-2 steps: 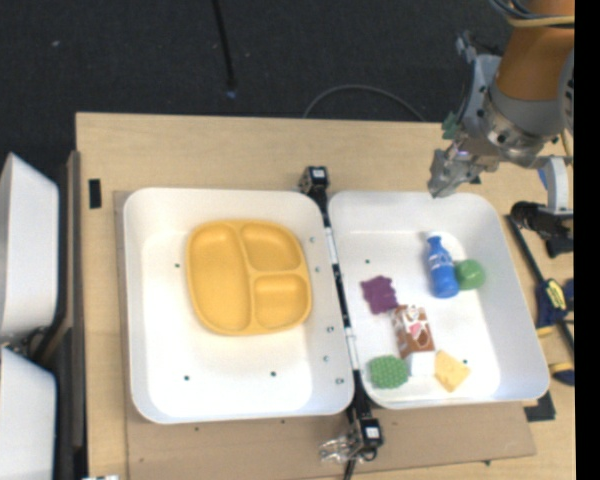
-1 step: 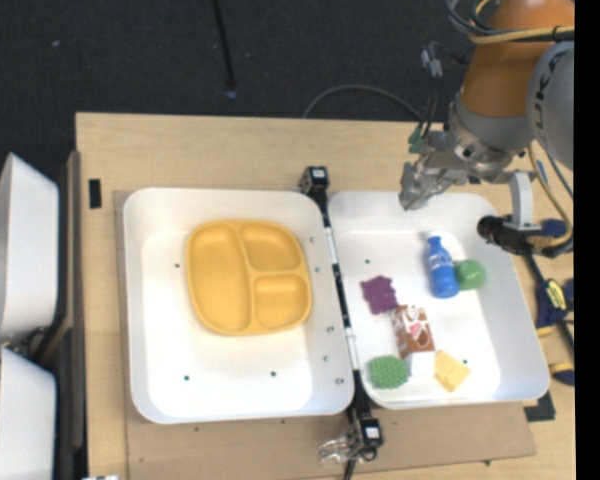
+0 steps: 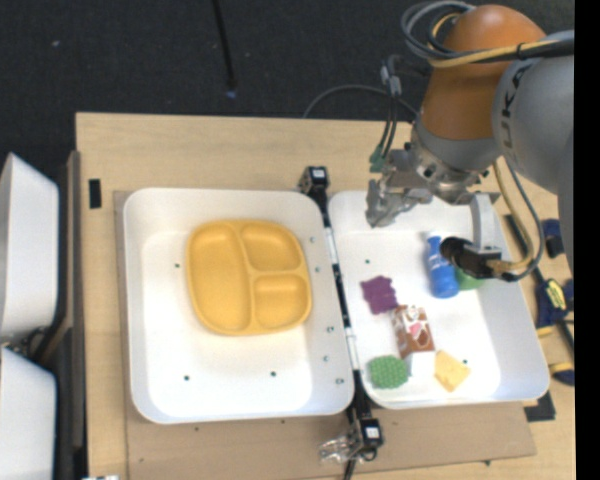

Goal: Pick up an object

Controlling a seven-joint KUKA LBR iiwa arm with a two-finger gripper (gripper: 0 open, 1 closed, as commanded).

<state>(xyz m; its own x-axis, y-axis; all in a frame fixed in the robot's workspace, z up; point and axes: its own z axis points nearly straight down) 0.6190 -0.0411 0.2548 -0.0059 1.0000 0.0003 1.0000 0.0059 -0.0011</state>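
Camera view from above gives me the claw low over the far corner of the right bin, just beside the wall that divides it from the left bin. Whether it is apart or together I cannot tell, because the wrist covers it. I see nothing carried in it. Under the claw the floor is bare, so I judge the pick is not yet made. The nearest candidate is the purple piece, toward the near edge from the claw and standing free of its neighbours, which makes it the easy choice. Further the same way lie the brown packet, the green round thing and the yellow wedge. On the arm's side of the claw the blue bottle lies against a small green thing — a more crowded grasp, I think. Across the wall from the claw, the yellow divided plate takes the left bin, too wide to pinch.
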